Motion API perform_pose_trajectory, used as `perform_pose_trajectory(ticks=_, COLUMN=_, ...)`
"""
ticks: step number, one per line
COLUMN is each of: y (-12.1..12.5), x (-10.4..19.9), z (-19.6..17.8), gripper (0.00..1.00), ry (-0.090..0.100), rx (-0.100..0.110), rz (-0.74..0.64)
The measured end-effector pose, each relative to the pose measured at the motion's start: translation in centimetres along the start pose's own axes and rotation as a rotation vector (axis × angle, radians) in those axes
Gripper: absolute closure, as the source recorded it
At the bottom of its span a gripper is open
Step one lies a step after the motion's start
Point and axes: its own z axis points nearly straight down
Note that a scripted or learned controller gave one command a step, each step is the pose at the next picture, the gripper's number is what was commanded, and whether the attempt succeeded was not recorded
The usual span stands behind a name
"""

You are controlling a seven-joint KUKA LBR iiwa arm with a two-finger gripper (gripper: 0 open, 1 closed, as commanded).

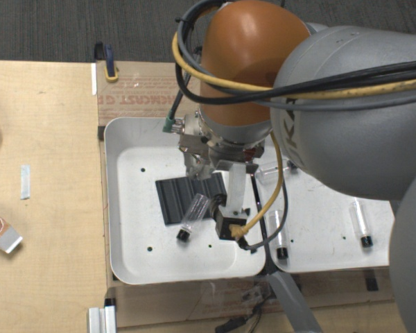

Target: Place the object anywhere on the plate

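A dark ridged plate (175, 198) lies flat in the middle of the left bin (125, 255). A clear tube with a black cap (192, 214) lies slanted across the plate's near right corner. Its capped end rests off the plate on the bin floor. My gripper (206, 173) hangs over the plate's far right part, just beyond the tube. The wrist and the big orange joint hide its tip and the plate's right edge. Nothing shows in its grasp.
The right bin (333, 255) holds similar clear tubes, one at the right (361, 222), one near the dividing wall (280, 240). On the wooden bench to the left lie a small pale strip (25, 182) and a red-and-white packet (0, 231).
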Motion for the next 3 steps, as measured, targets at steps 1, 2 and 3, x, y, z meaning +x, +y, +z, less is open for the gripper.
perform_pose_trajectory(ticks=1, y=-2.0, x=1.7, z=5.5, gripper=1.0, ry=0.005, rx=-0.001, rz=0.047)
perform_pose_trajectory(ticks=2, y=-2.0, x=1.7, z=5.5, gripper=0.0, ry=0.005, rx=-0.001, rz=0.048)
perform_pose_trajectory(ticks=3, y=3.3, x=-1.0, z=5.1, gripper=0.0, ry=0.006, rx=-0.001, rz=0.624)
